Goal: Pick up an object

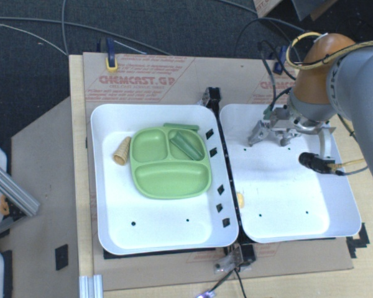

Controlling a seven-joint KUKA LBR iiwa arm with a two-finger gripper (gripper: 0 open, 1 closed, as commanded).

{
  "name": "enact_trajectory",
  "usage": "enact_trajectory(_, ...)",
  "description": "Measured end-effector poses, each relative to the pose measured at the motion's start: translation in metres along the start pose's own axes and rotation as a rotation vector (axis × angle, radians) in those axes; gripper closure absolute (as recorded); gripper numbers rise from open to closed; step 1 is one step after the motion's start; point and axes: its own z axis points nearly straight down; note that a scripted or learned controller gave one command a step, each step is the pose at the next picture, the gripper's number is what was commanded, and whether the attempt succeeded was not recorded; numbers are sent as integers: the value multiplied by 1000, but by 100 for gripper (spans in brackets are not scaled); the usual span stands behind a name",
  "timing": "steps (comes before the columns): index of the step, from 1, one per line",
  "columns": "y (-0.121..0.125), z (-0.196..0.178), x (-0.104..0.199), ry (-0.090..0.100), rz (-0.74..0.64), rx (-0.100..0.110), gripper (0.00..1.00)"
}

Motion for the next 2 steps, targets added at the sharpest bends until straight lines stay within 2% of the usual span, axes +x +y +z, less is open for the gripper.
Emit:
enact_trajectory(1,1,-14,0,0,0,-5,100)
enact_trajectory(2,4,-60,-6,-3,1,-11,100)
